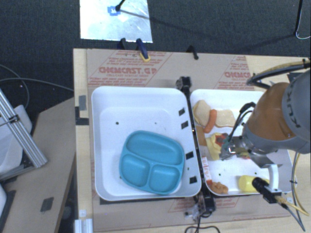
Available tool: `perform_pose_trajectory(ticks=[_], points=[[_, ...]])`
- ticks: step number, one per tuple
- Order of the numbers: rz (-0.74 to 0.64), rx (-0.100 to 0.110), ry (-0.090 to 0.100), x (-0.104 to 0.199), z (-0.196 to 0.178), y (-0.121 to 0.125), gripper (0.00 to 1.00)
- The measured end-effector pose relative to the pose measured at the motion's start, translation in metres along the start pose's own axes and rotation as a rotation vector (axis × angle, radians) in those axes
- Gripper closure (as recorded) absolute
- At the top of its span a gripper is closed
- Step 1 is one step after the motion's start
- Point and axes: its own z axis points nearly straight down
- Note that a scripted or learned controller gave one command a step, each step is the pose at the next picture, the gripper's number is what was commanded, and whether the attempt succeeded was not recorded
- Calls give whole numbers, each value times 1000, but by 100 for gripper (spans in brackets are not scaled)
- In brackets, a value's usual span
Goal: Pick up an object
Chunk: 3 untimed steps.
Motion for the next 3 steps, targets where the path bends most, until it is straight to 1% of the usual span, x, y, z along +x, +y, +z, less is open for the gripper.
perform_pose_trajectory(ticks=[1, 2, 3], points=[[-1, -2, 1, 0, -10, 1, 100], [0, -2, 1, 0, -10, 1, 0], [-5, 8, 3, 2, -3, 14, 0]])
